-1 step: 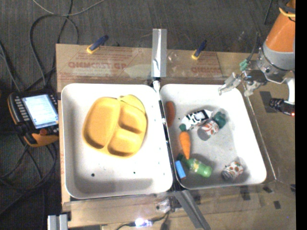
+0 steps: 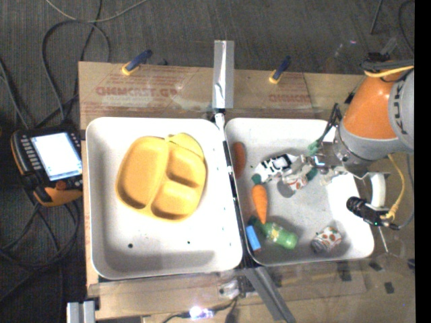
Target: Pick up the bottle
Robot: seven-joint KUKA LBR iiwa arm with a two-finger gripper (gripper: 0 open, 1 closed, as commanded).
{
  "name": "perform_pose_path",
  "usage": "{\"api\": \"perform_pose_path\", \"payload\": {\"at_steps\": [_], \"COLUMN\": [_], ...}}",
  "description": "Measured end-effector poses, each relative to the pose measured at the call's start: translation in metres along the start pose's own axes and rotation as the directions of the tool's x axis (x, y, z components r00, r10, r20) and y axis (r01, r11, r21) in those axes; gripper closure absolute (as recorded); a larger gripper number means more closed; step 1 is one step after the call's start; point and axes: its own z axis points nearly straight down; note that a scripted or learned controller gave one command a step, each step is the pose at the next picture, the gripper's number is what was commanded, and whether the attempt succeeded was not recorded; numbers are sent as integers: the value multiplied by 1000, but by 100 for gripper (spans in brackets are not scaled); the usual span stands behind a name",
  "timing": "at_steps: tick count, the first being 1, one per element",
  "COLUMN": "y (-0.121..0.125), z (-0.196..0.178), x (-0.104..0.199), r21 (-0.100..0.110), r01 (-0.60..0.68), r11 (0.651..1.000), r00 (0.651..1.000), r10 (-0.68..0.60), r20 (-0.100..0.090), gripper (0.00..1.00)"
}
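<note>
Camera view looks down on two shallow white bins. At centre left, the left bin [image 2: 101,247] holds a glossy yellow tray [image 2: 163,177] with rounded compartments. At centre right, the right bin [image 2: 350,247] holds the bottle [image 2: 279,235], green smooth plastic, lying on its side near the bin's lower left, beside a tapered orange carrot [image 2: 260,202] and a small blue block [image 2: 252,237]. A speckled round cup [image 2: 326,239] lies lower right. The gripper [image 2: 304,170] hangs over the bin's upper middle, well apart from the bottle; I cannot tell its state.
</note>
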Motion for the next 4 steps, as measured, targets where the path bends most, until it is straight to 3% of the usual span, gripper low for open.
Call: {"api": "perform_pose_path", "payload": {"at_steps": [1,2,3,4], "y": [-25,-68,-70,-70], "z": [69,72,72,63], "x": [53,37,54,57], "r21": [-5,-19,-18,-17], "r01": [-43,-60,220,222], "r11": [999,998,975,975], "r00": [999,998,975,975], "r10": [43,60,-220,-222], "r20": [3,2,13,7], "gripper": [0,0,0,100]}}
